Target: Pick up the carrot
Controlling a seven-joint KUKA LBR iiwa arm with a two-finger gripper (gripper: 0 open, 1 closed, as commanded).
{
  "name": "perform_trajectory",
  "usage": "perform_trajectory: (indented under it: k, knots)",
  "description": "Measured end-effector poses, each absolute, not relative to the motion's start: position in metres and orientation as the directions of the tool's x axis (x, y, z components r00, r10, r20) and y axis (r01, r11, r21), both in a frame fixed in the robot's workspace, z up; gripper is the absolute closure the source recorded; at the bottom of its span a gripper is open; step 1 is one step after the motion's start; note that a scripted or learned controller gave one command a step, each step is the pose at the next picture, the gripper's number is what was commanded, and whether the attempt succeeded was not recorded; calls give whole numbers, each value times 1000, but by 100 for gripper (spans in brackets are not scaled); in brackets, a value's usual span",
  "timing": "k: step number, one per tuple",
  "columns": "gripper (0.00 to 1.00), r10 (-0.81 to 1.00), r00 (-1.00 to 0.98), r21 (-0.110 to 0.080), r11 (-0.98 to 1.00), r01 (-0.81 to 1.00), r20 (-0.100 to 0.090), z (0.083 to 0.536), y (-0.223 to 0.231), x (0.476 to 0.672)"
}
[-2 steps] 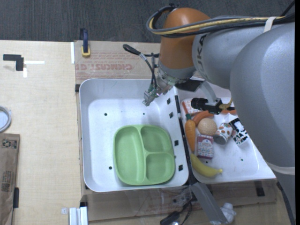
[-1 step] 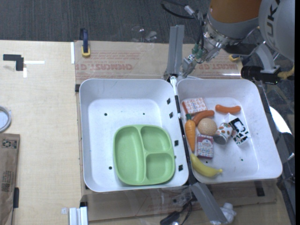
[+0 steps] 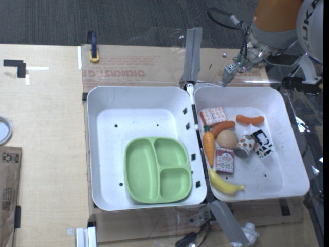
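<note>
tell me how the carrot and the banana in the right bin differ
The carrot is orange with a green top; the banana is yellow. The carrot lies straight along the bin's left wall, the banana curves near the front corner, below it. Both lie flat in the right bin.

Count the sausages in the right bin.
2: one sausage lies alone near the bin's back; another sausage lies beside the carrot. More may hide under the pile.
</note>
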State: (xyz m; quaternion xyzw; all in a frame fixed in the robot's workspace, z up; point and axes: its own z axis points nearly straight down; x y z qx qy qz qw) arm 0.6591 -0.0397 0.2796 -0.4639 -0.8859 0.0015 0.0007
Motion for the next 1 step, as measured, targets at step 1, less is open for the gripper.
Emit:
perform_trajectory:
  k: [1]
  knots:
    - [100, 700, -714, -2, 714, 700, 1, 190, 80, 659]
